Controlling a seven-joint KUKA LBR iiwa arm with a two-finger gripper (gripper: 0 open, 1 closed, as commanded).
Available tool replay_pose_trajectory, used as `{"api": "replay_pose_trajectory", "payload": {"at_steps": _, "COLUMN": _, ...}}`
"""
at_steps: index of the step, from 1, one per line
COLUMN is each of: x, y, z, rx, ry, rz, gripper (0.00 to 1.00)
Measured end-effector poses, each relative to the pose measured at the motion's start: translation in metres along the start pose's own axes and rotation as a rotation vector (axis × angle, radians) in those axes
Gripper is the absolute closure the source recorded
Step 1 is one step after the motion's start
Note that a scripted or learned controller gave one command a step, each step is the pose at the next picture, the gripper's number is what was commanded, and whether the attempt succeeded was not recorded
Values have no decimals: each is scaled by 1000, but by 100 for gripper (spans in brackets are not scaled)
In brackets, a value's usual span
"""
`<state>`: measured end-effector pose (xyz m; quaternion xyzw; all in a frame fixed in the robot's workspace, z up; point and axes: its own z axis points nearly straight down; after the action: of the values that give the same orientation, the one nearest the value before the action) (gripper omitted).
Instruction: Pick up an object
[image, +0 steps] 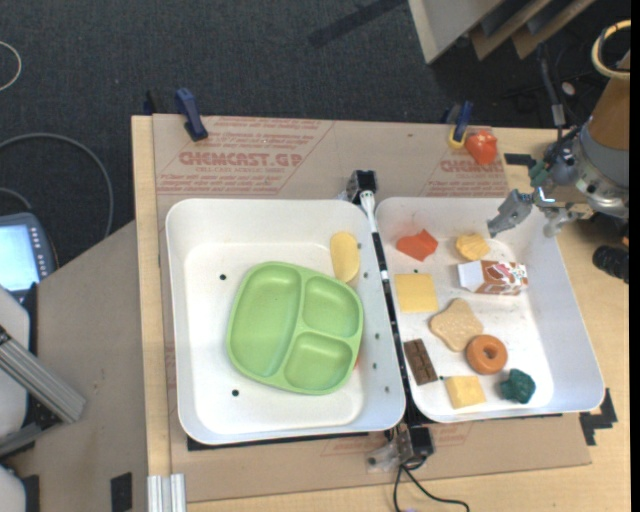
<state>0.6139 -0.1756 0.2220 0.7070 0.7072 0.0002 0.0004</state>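
Observation:
My gripper (531, 218) hangs over the far right part of the right bin (575, 345), open, with nothing between its fingers (509, 213). Just below and left of it lie a yellow chunk (472, 246) and a white and brown packet (493, 276). Further objects in this bin are a red piece (417, 244), a yellow cheese square (416, 293), a toast slice (457, 324), a donut (487, 354), a chocolate bar (419, 361), a small yellow block (464, 390) and a green broccoli piece (517, 385).
The left bin (190, 300) holds a green divided plate (295, 327) and a pale yellow item (344, 255) by its right wall. An orange object (481, 147) and blue clamps (190, 112) sit on the cardboard behind the bins.

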Motion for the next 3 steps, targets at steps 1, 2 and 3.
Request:
{"api": "replay_pose_trajectory", "payload": {"at_steps": 1, "x": -6, "y": -8, "z": 110, "rx": -2, "ry": -3, "rz": 0, "gripper": 0}}
{"api": "replay_pose_trajectory", "payload": {"at_steps": 2, "x": -33, "y": 55, "z": 136, "rx": 3, "ry": 8, "rz": -3, "gripper": 0}}
{"api": "replay_pose_trajectory", "payload": {"at_steps": 3, "x": -34, "y": 58, "z": 119, "rx": -14, "ry": -3, "rz": -5, "gripper": 100}}
